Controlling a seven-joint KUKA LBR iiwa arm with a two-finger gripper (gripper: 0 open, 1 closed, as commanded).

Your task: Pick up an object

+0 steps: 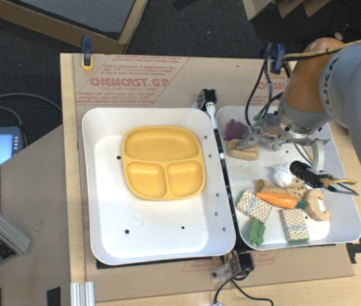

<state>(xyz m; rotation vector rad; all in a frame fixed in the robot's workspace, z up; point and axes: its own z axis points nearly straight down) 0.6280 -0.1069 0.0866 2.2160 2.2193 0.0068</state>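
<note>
The gripper [257,138] is hanging low in the right bin [340,234], at the far end of it, and nothing is coming up with it. I'm seeing no object lifted clear of the bin floor, so I'm reading the pick as not yet made. Whether the gripper is wide or narrow, I cannot tell from up here; the wrist is covering it.

The likeliest target, I'm judging, is the tan wedge [242,150], lying flat just beside the gripper on the side away from the arm, perhaps touching it, though I can't be sure. The purple lump [235,129] is sitting just beyond that, also close to the gripper. The carrot [276,200], the green piece [257,232] and the patterned packets [294,225] are lying well apart from the gripper, nearer the camera.

Everything is left to do: closing on the wedge, then raising it.

As for its lie, the wedge's long axis is running roughly across the bin, one end pointing at the gripper, the other at the wall between the bins. No clear front or back is showing.

The yellow divided plate [163,161] is sitting in the other bin, far from the gripper.
</note>
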